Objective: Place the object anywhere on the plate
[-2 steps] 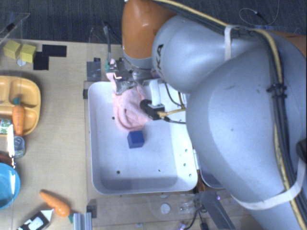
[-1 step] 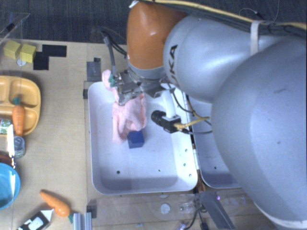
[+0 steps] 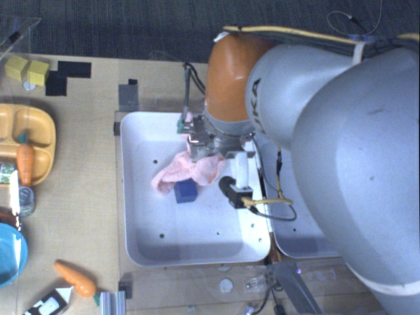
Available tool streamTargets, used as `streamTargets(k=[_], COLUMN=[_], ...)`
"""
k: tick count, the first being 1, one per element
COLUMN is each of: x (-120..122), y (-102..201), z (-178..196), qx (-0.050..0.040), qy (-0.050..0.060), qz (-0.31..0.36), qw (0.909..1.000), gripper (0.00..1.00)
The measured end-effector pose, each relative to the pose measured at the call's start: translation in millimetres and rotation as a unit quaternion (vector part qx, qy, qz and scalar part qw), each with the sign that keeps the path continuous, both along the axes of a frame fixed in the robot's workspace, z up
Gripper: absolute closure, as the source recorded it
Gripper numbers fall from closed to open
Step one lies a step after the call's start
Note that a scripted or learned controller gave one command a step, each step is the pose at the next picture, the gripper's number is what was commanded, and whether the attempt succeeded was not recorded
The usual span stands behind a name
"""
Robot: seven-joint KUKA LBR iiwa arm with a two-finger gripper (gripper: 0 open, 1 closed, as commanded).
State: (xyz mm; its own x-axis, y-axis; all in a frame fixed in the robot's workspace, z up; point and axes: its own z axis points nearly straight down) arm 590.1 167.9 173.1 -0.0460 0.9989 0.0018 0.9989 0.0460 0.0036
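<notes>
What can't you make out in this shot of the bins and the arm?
- Right bin: mostly hidden in the camera view by the grey arm.
- Gripper: its tips are lost against the pink cloth, so a grasp cannot be judged.
- Blue block: whether it lies on or beside the cloth is unclear.
- Blue plate: cut off by the left edge.

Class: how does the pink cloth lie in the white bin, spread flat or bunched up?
Bunched up. The pink cloth shows folds and lies in a crumpled heap beside the blue block.
</notes>
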Motion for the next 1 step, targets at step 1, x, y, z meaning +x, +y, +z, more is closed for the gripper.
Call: streamTargets(k=[1], x=[-10.0], y=[34.4], z=[-68.9], qx=[0.003], qy=[-0.01], qz=[-0.033], qw=[0.9994], gripper=[1.0])
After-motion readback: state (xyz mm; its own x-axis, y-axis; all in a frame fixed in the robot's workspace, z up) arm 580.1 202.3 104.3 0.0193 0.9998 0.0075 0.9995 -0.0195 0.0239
